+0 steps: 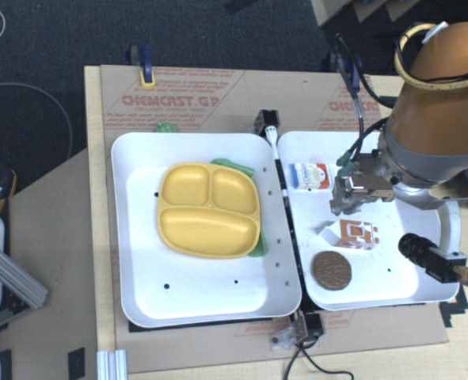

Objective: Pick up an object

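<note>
Table [107, 212]: brown board top carrying two white bins side by side, dark floor beyond.

1. Fingers [344, 203]: low over the right bin [424, 291], between two packets. Whether they are open or closed cannot be told from this slant; nothing is seen between them.
2. Orange-and-white packet [357, 233]: flat, just near of the fingers; the likeliest pick.
3. Red, white and blue packet [309, 176]: flat, just left and far of the fingers.
4. Brown disc [331, 269]: flat, toward the near edge of the same bin, close to the orange-and-white packet.
5. Yellow divided plate [210, 210]: in the left bin [138, 236], lying over a green thing [235, 166], well apart from the fingers.

Risks: everything in the right bin lies thin and flat, so the fingers may close above a thing and rise with nothing, or scrape the bin floor. A straight descent from here looks likely to land on bare floor between the packets. The orange-and-white packet looks creased and may slide or fold rather than seat, nudging the brown disc.
</note>
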`<action>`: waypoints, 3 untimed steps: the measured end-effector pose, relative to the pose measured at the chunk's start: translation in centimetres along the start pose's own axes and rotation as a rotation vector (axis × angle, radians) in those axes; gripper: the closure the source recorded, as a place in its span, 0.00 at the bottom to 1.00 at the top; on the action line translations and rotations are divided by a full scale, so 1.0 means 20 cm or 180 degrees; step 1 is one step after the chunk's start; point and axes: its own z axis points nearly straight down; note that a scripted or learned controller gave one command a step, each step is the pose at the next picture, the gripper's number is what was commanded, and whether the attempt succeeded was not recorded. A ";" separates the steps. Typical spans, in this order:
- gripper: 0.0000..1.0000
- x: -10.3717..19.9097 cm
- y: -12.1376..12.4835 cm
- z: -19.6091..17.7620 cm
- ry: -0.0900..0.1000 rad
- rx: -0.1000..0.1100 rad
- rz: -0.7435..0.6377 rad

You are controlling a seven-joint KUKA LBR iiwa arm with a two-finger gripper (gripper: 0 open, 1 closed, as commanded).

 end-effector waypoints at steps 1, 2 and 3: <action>1.00 0.31 0.00 0.40 0.0008 0.0006 -0.0030; 1.00 0.32 0.01 -0.11 0.0010 -0.0069 -0.0021; 1.00 0.34 0.00 -0.66 0.0011 -0.0075 -0.0019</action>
